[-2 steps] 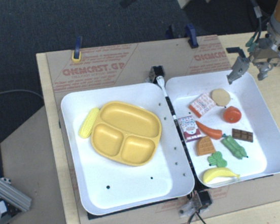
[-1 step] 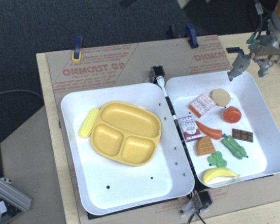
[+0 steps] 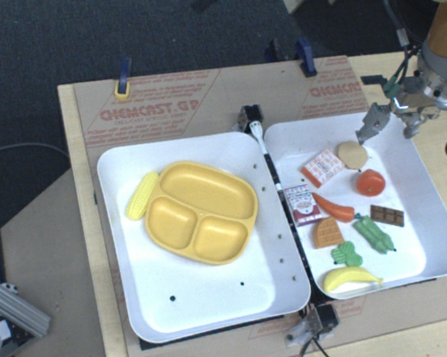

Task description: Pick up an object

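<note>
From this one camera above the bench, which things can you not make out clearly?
- Grey two-finger gripper, over the right white bin: small and blurred, so its finger gap is unreadable.
- Grey arm with the orange band: cut off by the right edge.
- Small printed red-and-white packets: print too small to read.
- Yellow toy corn cob: its right side tucks behind the yellow divided plate.
</note>
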Available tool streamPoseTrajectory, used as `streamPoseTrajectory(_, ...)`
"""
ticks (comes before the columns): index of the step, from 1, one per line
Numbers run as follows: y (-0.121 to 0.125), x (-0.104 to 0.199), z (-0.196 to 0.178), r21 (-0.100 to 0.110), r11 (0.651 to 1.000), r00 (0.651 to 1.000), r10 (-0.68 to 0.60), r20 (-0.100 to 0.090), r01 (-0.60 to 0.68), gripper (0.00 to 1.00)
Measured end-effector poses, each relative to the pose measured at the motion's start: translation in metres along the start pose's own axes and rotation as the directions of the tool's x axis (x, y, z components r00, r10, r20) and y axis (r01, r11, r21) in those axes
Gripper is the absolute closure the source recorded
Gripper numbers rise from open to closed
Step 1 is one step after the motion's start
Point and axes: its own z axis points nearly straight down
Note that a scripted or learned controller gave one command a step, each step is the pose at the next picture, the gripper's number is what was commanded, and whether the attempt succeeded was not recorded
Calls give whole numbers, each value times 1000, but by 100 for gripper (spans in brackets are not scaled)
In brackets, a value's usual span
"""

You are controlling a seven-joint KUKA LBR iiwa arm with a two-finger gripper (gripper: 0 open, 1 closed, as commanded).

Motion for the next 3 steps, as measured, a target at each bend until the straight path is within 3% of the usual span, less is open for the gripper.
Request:
streamPoseTrajectory(2, -5, 4, 87, 1, 1000, 1000, -1, -1, 1, 0)
streamPoseTrajectory(3, -2, 6, 150, 0, 1000, 1000, -1, -1, 1, 0)
